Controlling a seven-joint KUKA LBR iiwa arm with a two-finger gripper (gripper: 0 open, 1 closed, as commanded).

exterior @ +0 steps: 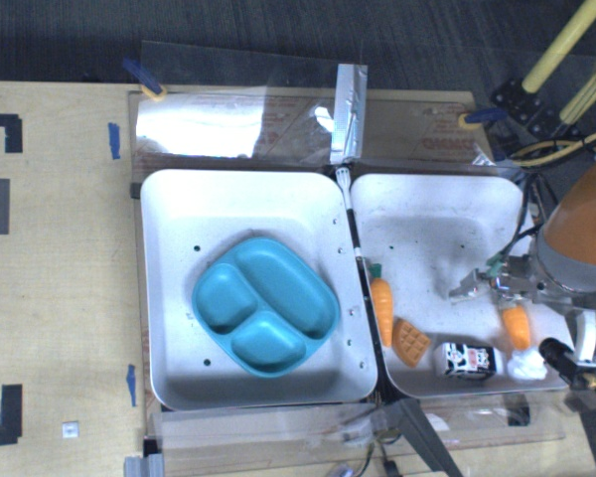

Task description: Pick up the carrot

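The carrot [381, 307] is orange with a green top and lies lengthwise against the left wall of the right bin [427, 207], its top pointing toward the back. My gripper [475, 284] hangs over the middle-right of that bin, well to the right of the carrot and apart from it. Nothing shows in its grasp. The grey arm with its orange band [579, 229] comes in from the right edge.
Near the right bin's front lie a tan waffle-like piece [410, 342], a black-and-white carton [468, 360], a small orange item [517, 328] and a white lump [527, 367]. The left bin [169, 217] holds a blue divided plate [265, 304].
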